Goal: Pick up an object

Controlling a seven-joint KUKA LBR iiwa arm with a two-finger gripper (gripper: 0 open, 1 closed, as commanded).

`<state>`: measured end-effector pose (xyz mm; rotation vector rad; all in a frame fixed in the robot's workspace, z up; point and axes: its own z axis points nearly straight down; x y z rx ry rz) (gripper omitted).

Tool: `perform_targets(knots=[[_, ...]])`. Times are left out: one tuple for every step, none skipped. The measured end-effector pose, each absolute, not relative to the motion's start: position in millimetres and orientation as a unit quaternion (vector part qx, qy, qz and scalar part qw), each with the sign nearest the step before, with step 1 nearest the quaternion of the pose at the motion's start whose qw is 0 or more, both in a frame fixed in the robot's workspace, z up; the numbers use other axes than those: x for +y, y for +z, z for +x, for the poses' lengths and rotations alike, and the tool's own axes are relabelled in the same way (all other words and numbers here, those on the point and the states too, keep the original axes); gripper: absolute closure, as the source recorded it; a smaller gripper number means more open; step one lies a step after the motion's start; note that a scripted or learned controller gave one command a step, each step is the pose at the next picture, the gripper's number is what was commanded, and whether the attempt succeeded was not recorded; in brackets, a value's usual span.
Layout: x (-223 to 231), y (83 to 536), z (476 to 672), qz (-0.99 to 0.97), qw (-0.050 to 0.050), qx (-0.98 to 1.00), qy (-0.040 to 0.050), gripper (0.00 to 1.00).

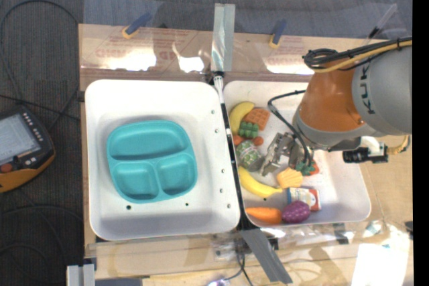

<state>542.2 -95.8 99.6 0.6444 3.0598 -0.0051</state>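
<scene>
My gripper [276, 159] hangs low in the right bin [348, 201], fingers spread apart over the bin floor with nothing between them. Toy food lies around it. A banana [258, 185] curves just below the fingers, and a yellow-orange piece [289, 178] sits at their lower right. A green leafy piece [248, 155] lies to the left. Farther up are a small banana [240, 112], an orange waffle-like piece [255, 118] and a red and green piece [248, 131]. Near the front edge rest a carrot [263, 214], purple grapes [295, 211] and a small carton [305, 197].
The left bin [100, 204] holds a teal divided tray [152, 159]. A raised divider [228, 144] separates the two bins. The arm's orange band and grey body [348, 104] cover the right bin's upper right. A handheld pendant [19, 144] lies on the floor at the far left.
</scene>
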Motion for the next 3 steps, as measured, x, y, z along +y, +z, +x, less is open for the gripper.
perform_targets(knots=[[-95.8, 99.5, 542.2, 0.206, 0.007, 0.979, -0.0018, 0.0], [-95.3, 107.2, 542.4, 0.205, 0.007, 0.979, -0.0022, 1.0], [-95.3, 107.1, 542.3, 0.205, 0.007, 0.979, -0.0024, 0.0]])
